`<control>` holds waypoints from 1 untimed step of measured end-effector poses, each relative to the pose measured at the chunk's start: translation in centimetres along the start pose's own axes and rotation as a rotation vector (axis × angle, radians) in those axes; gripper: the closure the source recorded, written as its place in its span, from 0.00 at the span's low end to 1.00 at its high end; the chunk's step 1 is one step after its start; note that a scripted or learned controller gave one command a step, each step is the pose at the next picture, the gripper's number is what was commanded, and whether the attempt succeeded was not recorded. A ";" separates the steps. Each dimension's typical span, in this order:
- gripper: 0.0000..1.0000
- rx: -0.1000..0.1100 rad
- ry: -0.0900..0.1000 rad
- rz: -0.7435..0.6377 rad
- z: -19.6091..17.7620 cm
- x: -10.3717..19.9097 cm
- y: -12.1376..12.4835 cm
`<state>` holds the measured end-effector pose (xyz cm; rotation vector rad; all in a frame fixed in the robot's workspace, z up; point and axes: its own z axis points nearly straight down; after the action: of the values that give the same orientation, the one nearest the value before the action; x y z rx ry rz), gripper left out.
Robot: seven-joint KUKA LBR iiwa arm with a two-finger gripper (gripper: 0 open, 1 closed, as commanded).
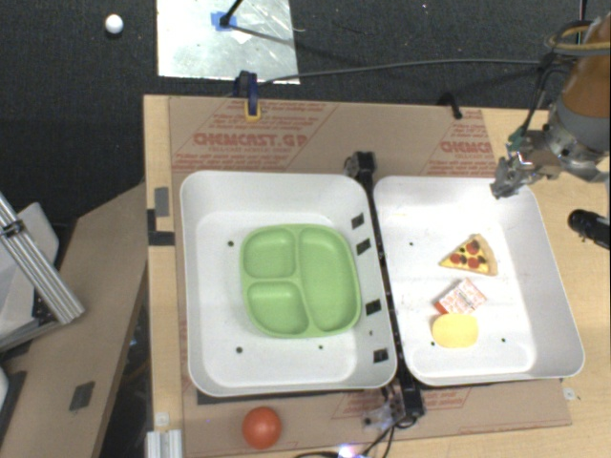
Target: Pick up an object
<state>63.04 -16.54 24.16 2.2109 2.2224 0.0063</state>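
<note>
Looking down, you see the gripper [506, 181] hovering over the far right corner of the right bin [549, 246]; you cannot tell its state. Nearer you in that bin lie a pizza slice [471, 255], a red-and-white packet [462, 299] and a yellow disc [455, 331] touching it. The left bin [205, 256] holds a green divided tray [300, 280].

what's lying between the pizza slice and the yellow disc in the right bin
In the camera view, a small red-and-white packet lies between the pizza slice and the yellow disc, touching the disc's top edge.
</note>
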 end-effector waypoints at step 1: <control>1.00 0.006 0.004 -0.005 1.0 6.0 0.1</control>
<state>63.14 -10.51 23.13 2.2104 2.2325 0.0041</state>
